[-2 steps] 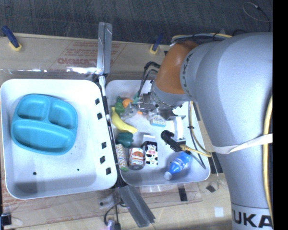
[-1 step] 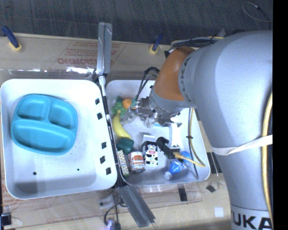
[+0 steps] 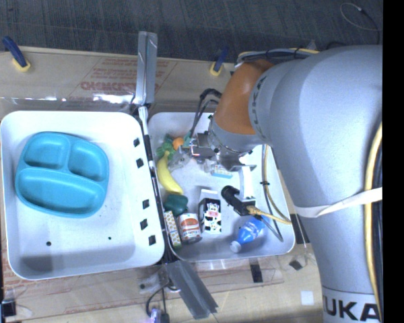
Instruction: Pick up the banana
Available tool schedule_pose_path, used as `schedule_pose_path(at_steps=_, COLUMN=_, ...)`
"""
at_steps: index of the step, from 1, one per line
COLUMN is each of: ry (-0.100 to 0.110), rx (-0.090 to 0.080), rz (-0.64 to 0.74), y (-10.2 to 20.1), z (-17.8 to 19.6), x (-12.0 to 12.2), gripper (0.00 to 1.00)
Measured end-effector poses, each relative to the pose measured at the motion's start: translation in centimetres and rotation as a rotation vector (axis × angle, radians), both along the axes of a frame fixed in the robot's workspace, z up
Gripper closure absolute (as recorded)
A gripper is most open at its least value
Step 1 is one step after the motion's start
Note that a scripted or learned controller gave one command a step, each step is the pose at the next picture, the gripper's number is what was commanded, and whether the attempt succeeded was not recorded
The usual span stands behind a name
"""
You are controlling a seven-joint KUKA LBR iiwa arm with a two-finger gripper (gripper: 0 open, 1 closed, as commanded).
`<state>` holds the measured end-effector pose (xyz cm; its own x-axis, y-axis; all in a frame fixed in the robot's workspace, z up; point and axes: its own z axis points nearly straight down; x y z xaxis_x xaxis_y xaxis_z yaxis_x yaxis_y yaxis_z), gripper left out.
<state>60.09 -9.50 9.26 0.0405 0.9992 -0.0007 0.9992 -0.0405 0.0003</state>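
So you're looking down on the right bin [image 3: 273, 246], and at its near end there's a little crowd: a small can [image 3: 189, 227] with a striped packet [image 3: 170, 225] just beside it against the left wall, then a cow-print box [image 3: 212, 218], then a blue bottle [image 3: 248, 233] lying on its side toward the right corner. A bit further in, a dark green thing [image 3: 176, 201] sits at the banana's near tip, looks like it's touching. The banana [image 3: 165, 174] itself lies flat on the bin floor, running along the left wall, curved, nothing on top of it. Just past its far end you've got the tool [image 3: 192, 148], hanging under the arm's orange band [image 3: 234, 110], close to the banana but not on it; honestly I can't tell if it's released or clenched from this angle. Right next to the tool there's a green and orange bit [image 3: 170, 144] by the wall. Over in the left bin [image 3: 74, 244] a blue divided plate [image 3: 61, 173] sits alone. At the far edge of the tabletop [image 3: 87, 79] you can see two blue clamps [image 3: 17, 52].
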Motion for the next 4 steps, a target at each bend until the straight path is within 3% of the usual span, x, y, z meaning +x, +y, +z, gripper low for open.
schedule_pose_path(at_steps=1, ry=0.001, rx=0.001, rz=0.005, y=0.1, z=1.0, x=0.0, gripper=1.0)
schedule_pose_path(at_steps=2, ry=0.001, rx=0.001, rz=0.005, y=0.1, z=1.0, x=0.0, gripper=0.0)
schedule_pose_path(at_steps=3, ry=-0.002, rx=-0.001, rz=0.24, y=-0.4, z=0.2, x=0.5, gripper=0.0)
schedule_pose_path(at_steps=4, ry=0.002, rx=0.001, rz=0.296, y=-0.8, z=-0.1, x=-1.6, gripper=0.0)
